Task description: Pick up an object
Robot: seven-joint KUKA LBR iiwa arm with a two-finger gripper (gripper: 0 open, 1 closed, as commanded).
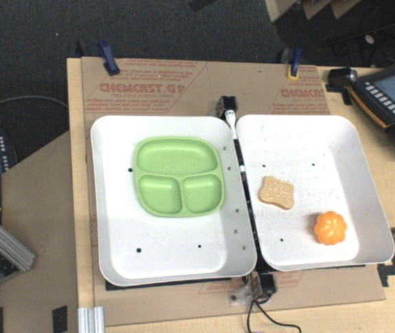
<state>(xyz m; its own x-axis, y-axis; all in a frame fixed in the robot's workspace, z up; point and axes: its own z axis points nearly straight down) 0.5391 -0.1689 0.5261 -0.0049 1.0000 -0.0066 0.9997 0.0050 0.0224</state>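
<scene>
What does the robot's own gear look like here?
Of the rig's hardware, the right edge has a black control pad with orange trim and a screen. Thin black cables trail off the bench front. A silver ribbed rail sits at left, and a blue clamp grips the board.

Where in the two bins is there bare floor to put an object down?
Left bin: a bare strip in front of the green divided plate, which crowds the middle. Right bin: bare back half, behind the tan biscuit and orange pumpkin.
</scene>
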